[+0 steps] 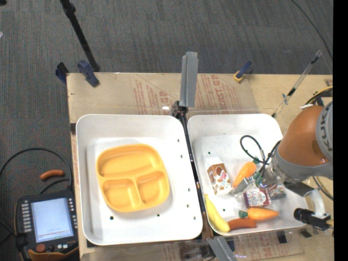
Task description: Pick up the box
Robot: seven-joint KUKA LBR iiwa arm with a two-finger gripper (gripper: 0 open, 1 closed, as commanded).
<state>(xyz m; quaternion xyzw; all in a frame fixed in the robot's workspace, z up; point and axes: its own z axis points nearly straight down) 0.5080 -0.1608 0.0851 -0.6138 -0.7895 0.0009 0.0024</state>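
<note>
- Camera view, lower right of the frame: the gripper [260, 179] hangs low in the right bin [228, 126]; I cannot tell its state.
- Crowded around it: an upper carrot [244, 173], a small purple packet [256, 198], a lower carrot [262, 213] and a black cable [251, 145].
- The box [218, 178], left of the gripper, is white with a brown picture, lying flat, apart from the bin's left wall.
- Open floor lies above it; a banana [215, 215] below.
- The left bin [87, 145] holds a yellow tray [132, 176].
</note>
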